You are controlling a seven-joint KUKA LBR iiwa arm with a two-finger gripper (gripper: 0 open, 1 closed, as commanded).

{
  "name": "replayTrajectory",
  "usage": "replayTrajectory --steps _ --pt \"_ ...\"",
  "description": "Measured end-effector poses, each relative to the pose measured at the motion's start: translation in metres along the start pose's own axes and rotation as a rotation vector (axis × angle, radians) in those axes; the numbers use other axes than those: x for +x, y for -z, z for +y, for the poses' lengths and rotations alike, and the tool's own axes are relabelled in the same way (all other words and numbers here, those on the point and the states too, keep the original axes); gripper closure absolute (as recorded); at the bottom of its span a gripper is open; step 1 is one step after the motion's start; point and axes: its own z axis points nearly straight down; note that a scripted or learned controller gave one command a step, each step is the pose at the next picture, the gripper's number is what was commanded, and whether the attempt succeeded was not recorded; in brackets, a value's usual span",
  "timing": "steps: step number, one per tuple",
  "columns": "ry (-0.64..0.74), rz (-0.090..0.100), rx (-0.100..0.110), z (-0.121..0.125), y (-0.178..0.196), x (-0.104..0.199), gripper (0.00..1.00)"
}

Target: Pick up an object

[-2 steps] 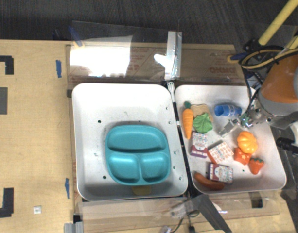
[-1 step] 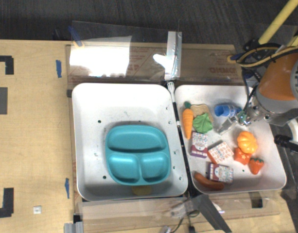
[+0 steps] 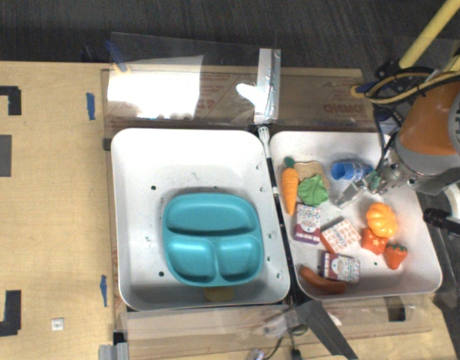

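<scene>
The right bin (image 3: 428,276) holds several toy foods. An orange carrot (image 3: 290,189) lies by its left wall, next to a green leafy piece (image 3: 314,191) and a tan bread slice (image 3: 309,169). A blue cup (image 3: 347,171) lies near the back. An orange pepper (image 3: 381,219), a small red-orange piece (image 3: 373,241) and a red fruit (image 3: 395,256) sit at the right. Three small printed cartons (image 3: 340,237) and a brown sausage (image 3: 320,280) lie toward the front. My gripper (image 3: 359,189) hangs low over the bin, just below the blue cup and right of the green piece.
The left bin (image 3: 132,201) holds a teal divided plate (image 3: 212,238). A clear plastic sheet (image 3: 192,88) stands behind the bins. Yellow and black cables (image 3: 395,81) hang at the back right beside the arm's orange band (image 3: 434,126).
</scene>
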Motion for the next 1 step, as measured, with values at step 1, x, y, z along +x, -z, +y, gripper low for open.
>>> replayTrajectory --steps 1 --pt "-0.061 0.002 0.002 -0.0182 0.0377 0.0028 0.00"
